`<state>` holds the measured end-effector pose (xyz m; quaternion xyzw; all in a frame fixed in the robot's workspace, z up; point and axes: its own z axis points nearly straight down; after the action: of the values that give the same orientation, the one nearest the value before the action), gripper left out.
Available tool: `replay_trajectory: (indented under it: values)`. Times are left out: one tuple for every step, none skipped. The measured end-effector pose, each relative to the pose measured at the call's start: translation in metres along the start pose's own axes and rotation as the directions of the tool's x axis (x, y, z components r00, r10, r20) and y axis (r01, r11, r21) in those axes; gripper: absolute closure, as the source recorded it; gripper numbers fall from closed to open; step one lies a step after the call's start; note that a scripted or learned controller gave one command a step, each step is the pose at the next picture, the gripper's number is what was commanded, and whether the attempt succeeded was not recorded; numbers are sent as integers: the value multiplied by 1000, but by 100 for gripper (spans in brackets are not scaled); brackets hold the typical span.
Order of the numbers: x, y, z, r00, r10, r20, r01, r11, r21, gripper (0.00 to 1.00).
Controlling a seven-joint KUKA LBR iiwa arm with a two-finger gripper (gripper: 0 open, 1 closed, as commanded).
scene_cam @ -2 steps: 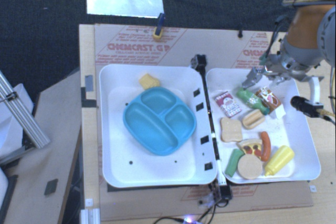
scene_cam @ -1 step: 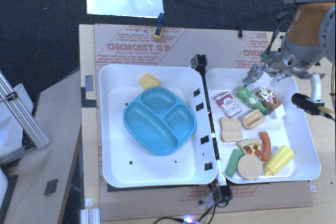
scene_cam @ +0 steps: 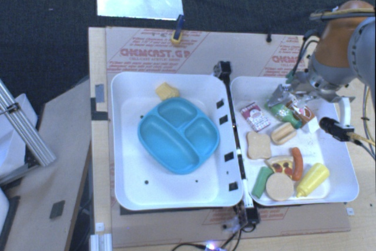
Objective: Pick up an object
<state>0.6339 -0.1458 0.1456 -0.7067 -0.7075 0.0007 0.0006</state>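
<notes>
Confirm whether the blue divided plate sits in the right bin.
No, the blue divided plate lies in the left bin, beside a small yellow piece.

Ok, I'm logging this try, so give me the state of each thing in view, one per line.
Gripper: down at the right bin's far end, over a green packet.
Green packet: lying in the bin, under the gripper.
Blue divided plate: flat in the left bin.
Yellow piece: lying beside the plate's far edge.
Mustard bottle: on its side.
Hot dog bun: lying flat.
Bread slice: lying flat.
</notes>
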Motion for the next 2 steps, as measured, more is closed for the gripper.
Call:
replay_trajectory:
  values:
    - [5,9,55,1000,-3,0,3,1000,-6,0]
    - [5,13,55,1000,-5,1,5,1000,-11,0]
